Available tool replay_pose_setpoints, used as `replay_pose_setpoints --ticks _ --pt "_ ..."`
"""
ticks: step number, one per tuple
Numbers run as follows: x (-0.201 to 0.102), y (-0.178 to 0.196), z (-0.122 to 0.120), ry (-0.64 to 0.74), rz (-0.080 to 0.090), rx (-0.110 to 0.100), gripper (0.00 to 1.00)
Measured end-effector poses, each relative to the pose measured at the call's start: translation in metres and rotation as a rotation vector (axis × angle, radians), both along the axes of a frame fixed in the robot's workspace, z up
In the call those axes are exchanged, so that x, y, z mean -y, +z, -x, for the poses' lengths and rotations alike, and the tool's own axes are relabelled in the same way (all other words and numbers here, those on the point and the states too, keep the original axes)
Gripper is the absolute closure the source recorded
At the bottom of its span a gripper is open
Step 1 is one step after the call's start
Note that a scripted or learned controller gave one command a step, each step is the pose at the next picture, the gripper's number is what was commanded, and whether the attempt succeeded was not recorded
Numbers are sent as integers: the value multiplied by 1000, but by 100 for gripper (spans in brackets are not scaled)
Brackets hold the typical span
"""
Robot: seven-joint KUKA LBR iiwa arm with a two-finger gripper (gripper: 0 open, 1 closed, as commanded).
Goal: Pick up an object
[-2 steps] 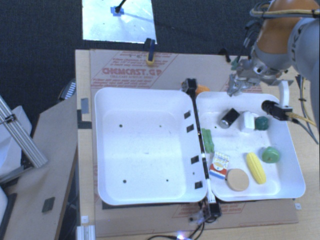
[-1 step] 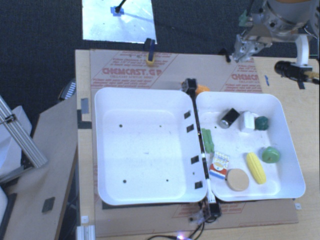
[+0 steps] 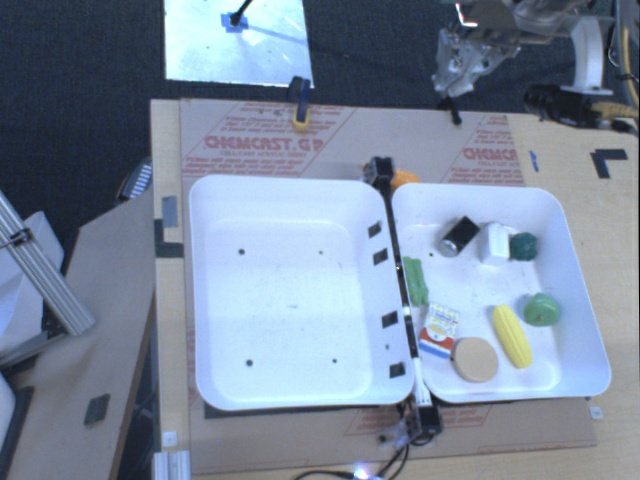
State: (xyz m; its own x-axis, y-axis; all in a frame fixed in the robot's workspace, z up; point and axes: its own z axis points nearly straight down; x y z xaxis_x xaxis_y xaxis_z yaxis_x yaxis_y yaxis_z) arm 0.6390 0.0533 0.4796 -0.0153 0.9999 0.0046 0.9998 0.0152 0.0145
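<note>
My gripper (image 3: 455,86) hangs high above the bench's far edge, beyond the right bin (image 3: 575,268), with nothing between its fingers. The right bin holds a black cylinder (image 3: 459,235), a white block (image 3: 494,242), a dark green lump (image 3: 523,246), a green round fruit (image 3: 541,310), a yellow corn cob (image 3: 512,335), a tan disc (image 3: 475,359), a red, white and blue packet (image 3: 438,332) and a green strip (image 3: 415,280) by the inner wall.
The left bin (image 3: 290,293) lies beside the right one, with black clips along the shared divider (image 3: 396,288). An orange thing (image 3: 404,179) sits just behind the bins. A metal plate (image 3: 237,26) lies at the far left.
</note>
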Motion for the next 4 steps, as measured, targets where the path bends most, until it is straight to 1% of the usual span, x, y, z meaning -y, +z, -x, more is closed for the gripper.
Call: replay_pose_setpoints --ticks 1,2,3,4 --pt "-19 42 40 -7 2 -8 100" --pt "-61 -71 66 -7 5 -24 100" --pt "-110 64 66 -5 -1 1 100" --pt "-186 -39 98 -3 5 -24 100"
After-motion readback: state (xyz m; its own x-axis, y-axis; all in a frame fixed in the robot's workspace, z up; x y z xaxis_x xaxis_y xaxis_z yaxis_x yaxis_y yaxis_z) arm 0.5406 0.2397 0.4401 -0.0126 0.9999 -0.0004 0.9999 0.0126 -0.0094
